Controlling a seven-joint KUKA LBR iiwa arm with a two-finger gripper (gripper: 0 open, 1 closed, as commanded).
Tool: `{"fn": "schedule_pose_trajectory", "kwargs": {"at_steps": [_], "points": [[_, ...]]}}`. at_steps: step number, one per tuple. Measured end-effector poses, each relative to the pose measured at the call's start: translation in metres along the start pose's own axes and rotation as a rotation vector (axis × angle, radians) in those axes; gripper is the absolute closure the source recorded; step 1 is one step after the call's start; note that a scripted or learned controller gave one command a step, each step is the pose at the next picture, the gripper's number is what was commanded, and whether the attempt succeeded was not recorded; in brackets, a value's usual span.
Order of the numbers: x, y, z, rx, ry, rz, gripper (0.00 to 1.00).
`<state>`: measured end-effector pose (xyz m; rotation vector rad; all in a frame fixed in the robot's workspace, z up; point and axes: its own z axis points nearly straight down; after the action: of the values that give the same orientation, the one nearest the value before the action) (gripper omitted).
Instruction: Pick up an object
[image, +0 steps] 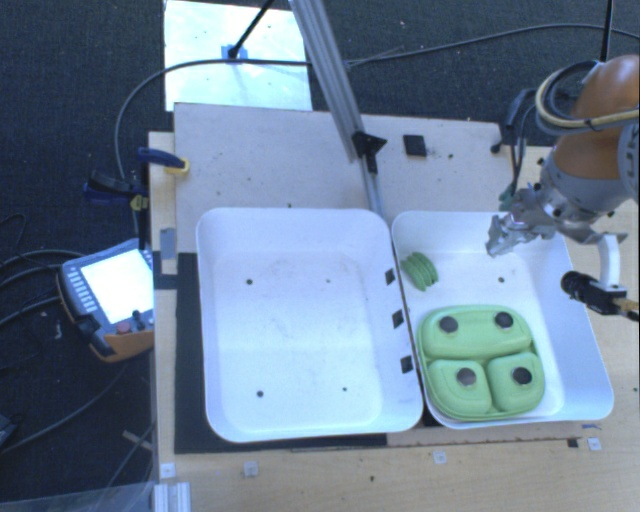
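disc (419, 270), small, green and ribbed, lies in the right bin (590, 375) near its left wall, well apart from our gripper (502, 240), which hangs over the bin's far edge. whether it's open or shut we cannot tell. we risk clipping the wall beside the disc, or snagging the bulky green tray (482, 360) just below it.

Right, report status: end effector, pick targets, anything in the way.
End effector over the right bin's far end, nothing seen in it. Small green ridged piece and large green moulded tray both lying in that bin. Nothing between them.
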<state>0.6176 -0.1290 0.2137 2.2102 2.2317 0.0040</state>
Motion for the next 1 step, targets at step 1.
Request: {"fn": "schedule_pose_trajectory", "kwargs": {"at_steps": [1], "points": [[0.0455, -0.0183, -0.0108, 0.002, 0.000, 0.000, 1.00]]}}
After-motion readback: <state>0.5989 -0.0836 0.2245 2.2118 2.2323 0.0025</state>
